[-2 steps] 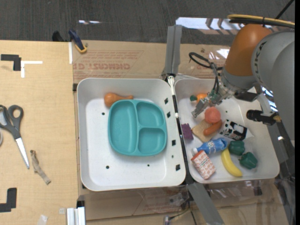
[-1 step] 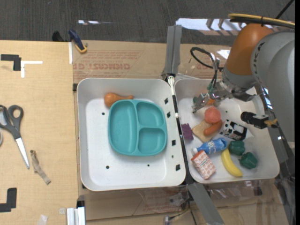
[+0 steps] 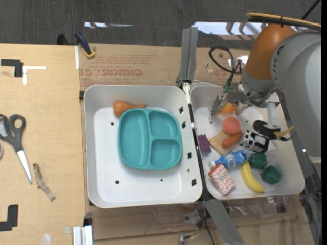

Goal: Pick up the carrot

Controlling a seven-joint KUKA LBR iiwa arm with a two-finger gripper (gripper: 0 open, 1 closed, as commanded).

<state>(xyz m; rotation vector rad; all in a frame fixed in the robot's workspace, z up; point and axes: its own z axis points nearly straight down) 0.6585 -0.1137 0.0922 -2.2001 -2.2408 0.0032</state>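
Gripper (image 3: 225, 104) sits low at the back of the right bin (image 3: 291, 188), its fingers pointing left around an orange piece, probably the carrot (image 3: 229, 107); whether they are clamped on it I cannot tell. Left bin (image 3: 97, 152) holds a teal tray (image 3: 150, 139). Right of the gripper lies a tomato (image 3: 231, 124).

A pale wooden bench top (image 3: 41, 137) filled the left side, marked with black tape corners (image 3: 11, 65), and a pair of grey-handled scissors (image 3: 15, 139) lay on it near the left edge. Behind the bench ran dark grey carpeted floor (image 3: 127, 4), and a sheet of brown cardboard (image 3: 127, 65) with reversed printing lay beneath the two white bins (image 3: 92, 152), a blue clamp (image 3: 84, 44) at its far left corner. The light was even and soft, with no hard shadows.
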